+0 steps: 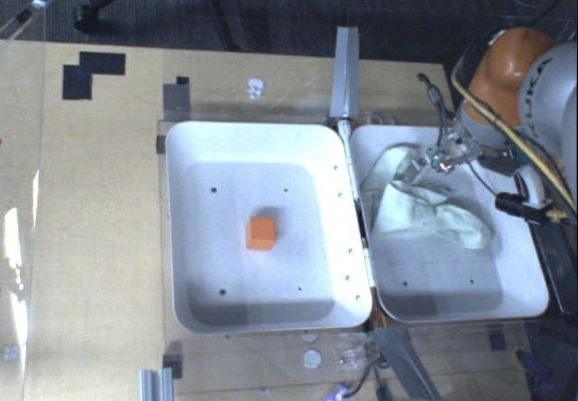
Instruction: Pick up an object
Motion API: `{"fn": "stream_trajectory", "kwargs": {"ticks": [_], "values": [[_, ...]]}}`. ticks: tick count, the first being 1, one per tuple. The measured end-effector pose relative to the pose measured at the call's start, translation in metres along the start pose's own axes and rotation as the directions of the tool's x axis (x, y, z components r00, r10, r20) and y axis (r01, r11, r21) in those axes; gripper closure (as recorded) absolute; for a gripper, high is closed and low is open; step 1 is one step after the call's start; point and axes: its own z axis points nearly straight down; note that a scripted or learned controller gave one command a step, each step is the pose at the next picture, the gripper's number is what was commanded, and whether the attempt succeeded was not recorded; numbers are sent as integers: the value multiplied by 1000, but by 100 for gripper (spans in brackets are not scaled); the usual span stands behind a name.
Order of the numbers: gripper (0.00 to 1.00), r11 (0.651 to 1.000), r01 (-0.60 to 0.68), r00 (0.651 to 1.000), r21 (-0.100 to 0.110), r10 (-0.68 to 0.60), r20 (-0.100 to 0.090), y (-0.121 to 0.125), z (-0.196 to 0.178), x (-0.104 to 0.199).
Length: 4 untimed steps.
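Jaws [424,164] at white cloth's [424,214] upper edge — touching, grip unclear

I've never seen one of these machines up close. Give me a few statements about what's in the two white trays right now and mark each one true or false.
1. An orange cube lies in the left bin. True.
2. A white cloth lies in the right bin. True.
3. The cloth and the cube share one bin. False: each is in a different bin.
4. The gripper is over the left bin, by the cube. False: it is over the right bin, at the cloth's upper edge.
5. The cloth is folded into a neat square. False: it lies crumpled.
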Motion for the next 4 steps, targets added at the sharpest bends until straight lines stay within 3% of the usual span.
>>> {"fn": "stream_trajectory", "kwargs": {"ticks": [1, 2, 3, 4], "values": [[0, 1000, 31, 1000, -5, -31, 3, -30, 6, 25], [100, 999, 33, 999, -11, -33, 4, -27, -6, 26], [100, 972, -235, 972, 5, 235, -2, 21, -97, 64], [100, 1000, -26, 1000, 4, 26, -1, 37, -166, 37]]}}
